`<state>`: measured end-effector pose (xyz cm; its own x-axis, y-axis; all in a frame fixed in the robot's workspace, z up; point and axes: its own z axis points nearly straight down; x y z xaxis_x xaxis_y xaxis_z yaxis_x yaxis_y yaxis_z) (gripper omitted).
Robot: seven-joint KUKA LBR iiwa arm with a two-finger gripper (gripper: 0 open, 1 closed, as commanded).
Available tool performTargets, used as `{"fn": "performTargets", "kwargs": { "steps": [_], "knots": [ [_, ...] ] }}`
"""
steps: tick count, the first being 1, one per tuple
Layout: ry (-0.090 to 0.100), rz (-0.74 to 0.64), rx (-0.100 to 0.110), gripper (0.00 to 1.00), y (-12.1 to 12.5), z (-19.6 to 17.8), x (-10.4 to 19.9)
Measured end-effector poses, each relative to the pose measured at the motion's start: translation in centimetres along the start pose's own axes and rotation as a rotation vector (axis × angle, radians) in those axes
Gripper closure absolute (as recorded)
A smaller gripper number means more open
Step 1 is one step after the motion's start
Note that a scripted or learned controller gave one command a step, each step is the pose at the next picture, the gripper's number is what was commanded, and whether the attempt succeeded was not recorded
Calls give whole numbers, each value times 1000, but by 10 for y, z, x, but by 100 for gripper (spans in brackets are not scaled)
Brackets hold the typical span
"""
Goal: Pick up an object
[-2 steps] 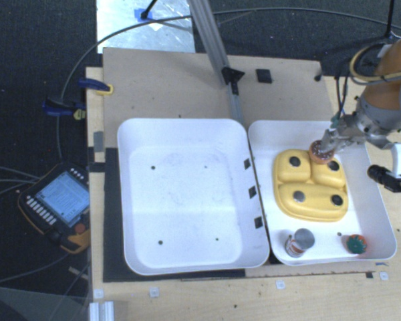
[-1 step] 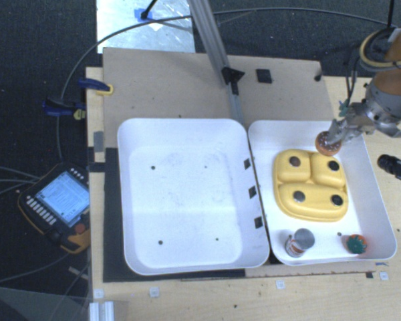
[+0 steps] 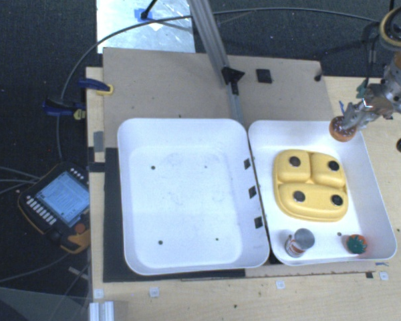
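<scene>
So the gripper [image 3: 351, 118] is up at the far right corner of the right bin [image 3: 374, 179], and there's a small round brownish thing [image 3: 342, 130] sitting right at its tip, pretty much over the bin's top rim. The fingers look drawn in close around the top of that piece, so I'd say it's got hold of it, though it's small and a bit blurry there.

Rest of the right bin: a big yellow block [image 3: 310, 184] with four dark round spots takes up the middle. Down near the front wall there's a little can [image 3: 299, 241] with a grey top and some red on the side, and off to its right a small green and orange ball [image 3: 356, 244] tucked in the front right corner. Can and ball are apart from each other and from the yellow block.

The left bin [image 3: 130, 179] sits right up against the right one.

Around the surface [image 3: 167, 85]: a handheld pendant [image 3: 57, 202] with a lit screen lies off to the left, and a grey pole [image 3: 207, 25] runs down from the top toward the gap between the bins.
</scene>
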<state>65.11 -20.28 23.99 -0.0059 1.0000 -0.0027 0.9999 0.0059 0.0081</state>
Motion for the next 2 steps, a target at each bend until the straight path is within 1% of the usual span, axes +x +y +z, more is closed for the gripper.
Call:
{"fn": "performTargets", "kwargs": {
  "steps": [1, 2],
  "knots": [
    [1, -1, 2, 100, 2, -35, 0],
    [4, -3, 8, 100, -7, -19, 56]
  ]
}}
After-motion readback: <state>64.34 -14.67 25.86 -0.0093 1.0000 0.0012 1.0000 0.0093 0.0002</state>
